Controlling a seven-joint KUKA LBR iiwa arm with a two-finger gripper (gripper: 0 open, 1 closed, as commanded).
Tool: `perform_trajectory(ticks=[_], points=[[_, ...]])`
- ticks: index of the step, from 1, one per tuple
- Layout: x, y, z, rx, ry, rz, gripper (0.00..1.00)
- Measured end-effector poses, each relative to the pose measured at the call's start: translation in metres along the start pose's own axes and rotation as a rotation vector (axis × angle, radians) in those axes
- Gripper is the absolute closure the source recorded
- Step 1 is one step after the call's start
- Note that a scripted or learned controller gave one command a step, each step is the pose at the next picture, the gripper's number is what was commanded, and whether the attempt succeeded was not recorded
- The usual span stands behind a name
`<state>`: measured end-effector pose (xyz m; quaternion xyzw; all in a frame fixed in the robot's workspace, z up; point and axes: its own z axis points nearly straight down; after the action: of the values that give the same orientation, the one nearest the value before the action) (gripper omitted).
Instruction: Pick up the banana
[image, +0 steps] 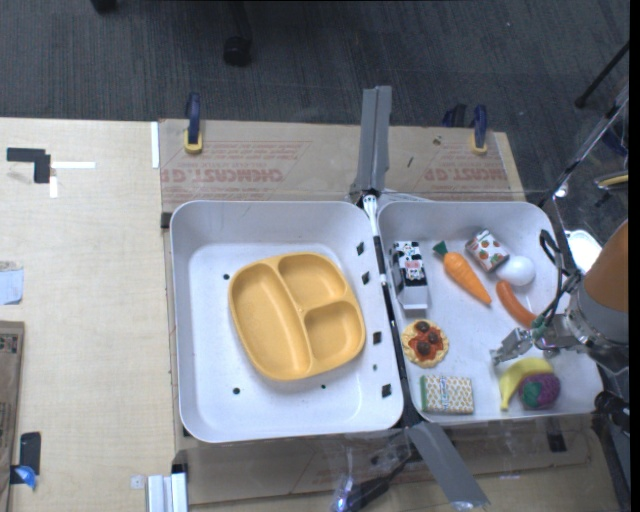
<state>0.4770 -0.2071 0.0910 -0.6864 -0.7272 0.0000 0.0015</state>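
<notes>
1. Yellow banana (512, 382) lies in the right bin (455, 213), near its front right corner, touching a purple fruit (540, 391) on its right side
2. Gripper (512, 346) hovers just above and behind the banana; its metal jaws look spread, with nothing between them
3. Arm (600, 300), grey with an orange band, reaches in from the right edge
4. Also in the right bin: a carrot (466, 277), a white egg (517, 270), a small red-and-white packet (487, 250), a black-and-white carton (408, 272), a little pizza (425, 342) and a cracker pack (446, 394)
5. Left bin (200, 320) holds a yellow divided plate (296, 316), well apart from the banana
</notes>
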Motion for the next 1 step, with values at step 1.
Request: perform_trajectory(ticks=[1], points=[[0.0, 0.0, 0.0, 0.0, 0.0, 0.0, 0.0]])
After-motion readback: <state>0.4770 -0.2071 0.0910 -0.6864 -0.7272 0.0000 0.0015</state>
